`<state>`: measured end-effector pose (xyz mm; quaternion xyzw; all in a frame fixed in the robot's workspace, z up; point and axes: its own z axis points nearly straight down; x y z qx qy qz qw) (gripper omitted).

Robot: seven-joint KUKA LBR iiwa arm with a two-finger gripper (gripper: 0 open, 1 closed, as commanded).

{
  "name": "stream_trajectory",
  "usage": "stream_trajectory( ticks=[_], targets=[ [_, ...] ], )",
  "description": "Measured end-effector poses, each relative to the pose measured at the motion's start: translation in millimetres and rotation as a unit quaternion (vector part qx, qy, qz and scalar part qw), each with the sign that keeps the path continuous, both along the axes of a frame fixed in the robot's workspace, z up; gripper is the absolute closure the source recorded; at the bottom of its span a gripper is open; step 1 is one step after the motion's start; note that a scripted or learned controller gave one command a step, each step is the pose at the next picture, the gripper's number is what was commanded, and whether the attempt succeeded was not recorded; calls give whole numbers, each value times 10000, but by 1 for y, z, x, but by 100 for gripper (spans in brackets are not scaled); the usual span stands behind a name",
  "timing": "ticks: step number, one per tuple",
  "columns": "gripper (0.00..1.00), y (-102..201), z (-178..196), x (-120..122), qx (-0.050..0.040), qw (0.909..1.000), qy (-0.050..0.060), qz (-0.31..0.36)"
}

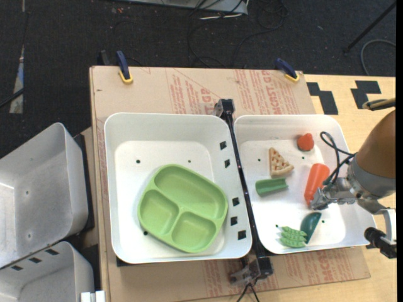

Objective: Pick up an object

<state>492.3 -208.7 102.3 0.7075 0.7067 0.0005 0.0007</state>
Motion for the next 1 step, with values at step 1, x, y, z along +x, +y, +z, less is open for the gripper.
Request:
stream_trajectory(
  ticks=[1],
  targets=[
    [100, 7, 60, 1, -13, 10000, -23, 23]
  ],
)
